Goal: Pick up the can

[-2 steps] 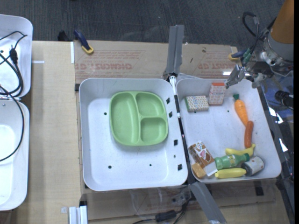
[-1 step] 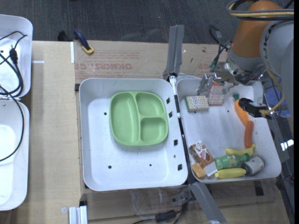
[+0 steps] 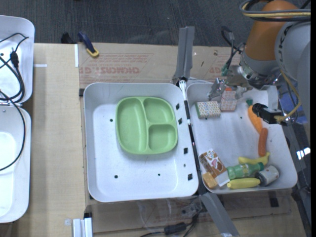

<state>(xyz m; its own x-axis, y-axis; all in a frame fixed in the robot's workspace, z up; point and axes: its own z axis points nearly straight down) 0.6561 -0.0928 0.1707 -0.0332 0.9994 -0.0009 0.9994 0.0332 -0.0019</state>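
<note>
The gripper hovers at the back of the right bin, so the reach is barely begun; I cannot tell its jaw state. The can, probably the grey cylinder in the front right corner, lies well apart. A green bottle, bananas and a carrot crowd the approach

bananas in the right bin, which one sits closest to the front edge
The lower banana, lying flat along the right bin's front wall between the snack box and the can. The other banana lies farther back, above the green bottle.
</note>
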